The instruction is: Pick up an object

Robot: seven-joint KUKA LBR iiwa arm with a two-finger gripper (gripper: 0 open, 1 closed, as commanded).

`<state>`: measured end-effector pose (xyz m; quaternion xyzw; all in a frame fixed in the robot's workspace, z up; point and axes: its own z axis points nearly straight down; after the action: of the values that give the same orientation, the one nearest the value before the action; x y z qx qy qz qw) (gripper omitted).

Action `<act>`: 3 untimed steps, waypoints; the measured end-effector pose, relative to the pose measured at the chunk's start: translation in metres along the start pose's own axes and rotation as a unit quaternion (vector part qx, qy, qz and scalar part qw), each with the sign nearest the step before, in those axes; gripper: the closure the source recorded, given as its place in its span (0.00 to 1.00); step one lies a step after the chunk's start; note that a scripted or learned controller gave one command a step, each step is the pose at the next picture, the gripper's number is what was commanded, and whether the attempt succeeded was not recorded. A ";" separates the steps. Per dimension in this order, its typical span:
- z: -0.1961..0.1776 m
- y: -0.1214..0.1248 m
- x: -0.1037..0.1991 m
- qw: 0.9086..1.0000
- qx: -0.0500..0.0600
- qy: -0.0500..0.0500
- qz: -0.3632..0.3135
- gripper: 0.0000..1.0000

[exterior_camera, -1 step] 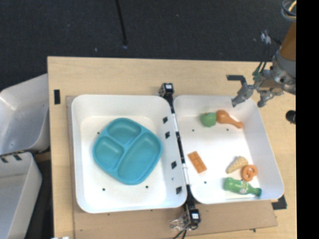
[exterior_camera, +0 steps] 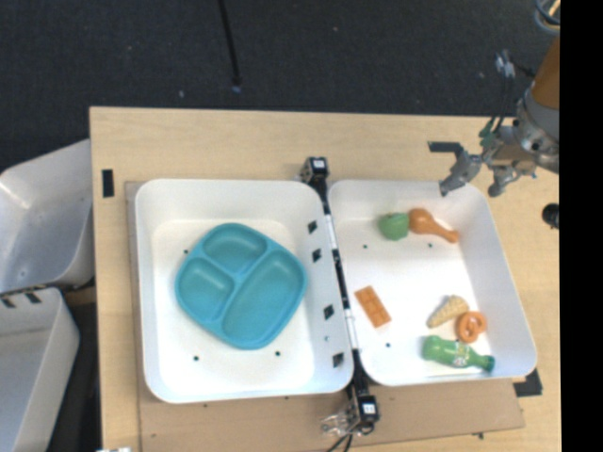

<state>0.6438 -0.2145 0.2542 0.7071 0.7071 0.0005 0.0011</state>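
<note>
1. Bench top (exterior_camera: 236, 144): pale wood-look board, matt.
2. Both bins (exterior_camera: 151, 365): white plastic, smooth, slight sheen.
3. Plate (exterior_camera: 242, 285), left bin: teal plastic, smooth, semi-gloss.
4. Right bin, 6 o'clock: green bottle (exterior_camera: 455, 354), glossy plastic.
5. Orange block (exterior_camera: 372, 306): matt plastic.
6. Gripper (exterior_camera: 476, 183), 1 o'clock: grey metal, dull finish.
7. Floor (exterior_camera: 141, 36): dark, rough, carpet-like.

A blue three-part plate (exterior_camera: 242, 285) lies flat in the left white bin (exterior_camera: 151, 347), well away from the pincer (exterior_camera: 474, 183), down and to its left in the view. The wooden bench (exterior_camera: 236, 144) spreads beneath the pincer, and farther left than the plate, past the bench's edge, stand what may be two white tubs (exterior_camera: 42, 224). Up and left of the pincer, a thin black cable (exterior_camera: 226, 36) crosses the dark floor.
</note>
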 end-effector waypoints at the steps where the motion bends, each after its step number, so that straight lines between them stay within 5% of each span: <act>1: 0.062 -0.003 0.002 1.000 0.003 0.000 0.000 0.00; 3: 0.155 -0.014 -0.001 1.000 0.002 -0.001 0.002 0.00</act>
<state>0.6303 -0.2157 0.0991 0.7084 0.7058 -0.0014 0.0006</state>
